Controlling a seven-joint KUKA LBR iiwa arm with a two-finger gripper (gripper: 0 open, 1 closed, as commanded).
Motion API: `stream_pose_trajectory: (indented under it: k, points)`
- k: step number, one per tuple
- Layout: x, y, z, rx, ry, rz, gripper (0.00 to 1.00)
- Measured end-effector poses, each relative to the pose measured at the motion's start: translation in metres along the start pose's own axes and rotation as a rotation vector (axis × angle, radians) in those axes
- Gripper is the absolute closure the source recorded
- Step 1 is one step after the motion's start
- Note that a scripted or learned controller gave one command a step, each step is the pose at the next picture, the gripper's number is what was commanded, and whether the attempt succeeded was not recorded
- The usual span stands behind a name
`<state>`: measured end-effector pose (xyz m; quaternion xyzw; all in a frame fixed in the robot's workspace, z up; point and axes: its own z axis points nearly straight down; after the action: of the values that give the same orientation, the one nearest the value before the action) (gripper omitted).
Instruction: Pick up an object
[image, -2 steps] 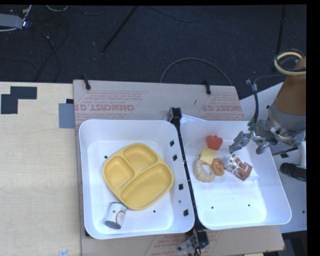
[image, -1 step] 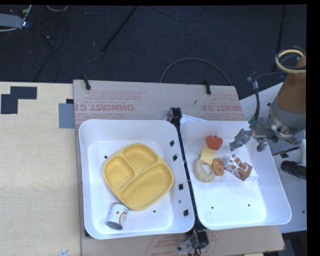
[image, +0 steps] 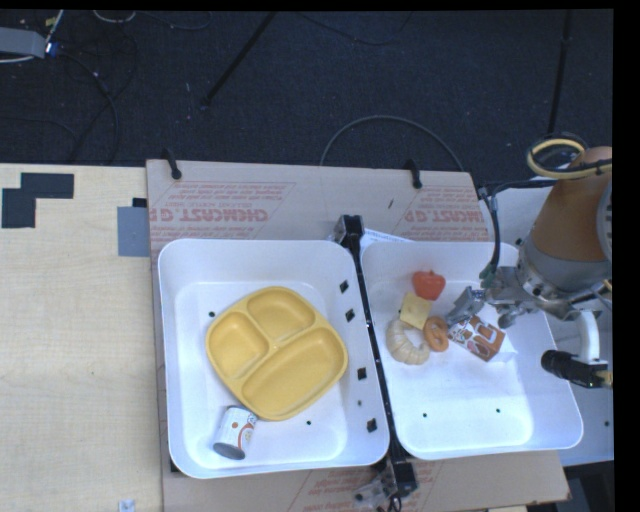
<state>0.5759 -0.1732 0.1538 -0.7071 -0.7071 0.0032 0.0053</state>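
A grey robot arm with an orange band reached in from the right over the right bin, its gripper lowered among a small cluster of play food. Whether its grip was apart or together could not be told from above. Just beside the gripper lay an orange-and-white packet, a small orange ring, a pale doughnut, a yellow block and a red tomato. The left bin held a yellow divided plate and a paper cup lying on its side near the front corner.
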Motion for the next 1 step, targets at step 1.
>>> stream_pose_trajectory:
  k: [1]
  points:
    - [-0.0027, 0.0123, 0.0346, -0.022, -0.010, 0.001, 0.00]
